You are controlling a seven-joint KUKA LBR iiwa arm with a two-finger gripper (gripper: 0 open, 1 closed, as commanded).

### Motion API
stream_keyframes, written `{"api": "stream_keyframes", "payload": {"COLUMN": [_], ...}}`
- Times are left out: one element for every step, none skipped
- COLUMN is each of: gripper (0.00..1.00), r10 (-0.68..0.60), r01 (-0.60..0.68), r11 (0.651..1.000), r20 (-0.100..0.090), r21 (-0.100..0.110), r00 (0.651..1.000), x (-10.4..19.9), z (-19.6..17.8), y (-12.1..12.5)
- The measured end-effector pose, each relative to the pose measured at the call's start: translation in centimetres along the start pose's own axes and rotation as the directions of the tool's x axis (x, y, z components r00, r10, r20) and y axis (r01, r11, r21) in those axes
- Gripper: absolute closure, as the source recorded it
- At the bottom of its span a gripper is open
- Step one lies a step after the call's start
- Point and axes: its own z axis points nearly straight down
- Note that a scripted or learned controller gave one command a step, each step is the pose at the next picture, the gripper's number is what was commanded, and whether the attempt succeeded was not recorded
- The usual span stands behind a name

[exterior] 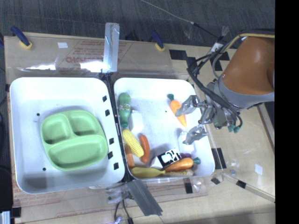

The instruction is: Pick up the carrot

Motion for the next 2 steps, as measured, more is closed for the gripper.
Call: {"api": "stream_keyframes", "payload": {"gripper": [0.0, 0.0], "r10": [-0.042, 0.139], "r01": [0.042, -0.139], "r11": [0.999, 0.99], "r20": [-0.004, 0.002], "r21": [-0.002, -0.001], "r00": [0.999, 0.99], "x": [-4.9, -10.1], "z": [6.1, 17.6], "y": [-4.3, -4.3]}}
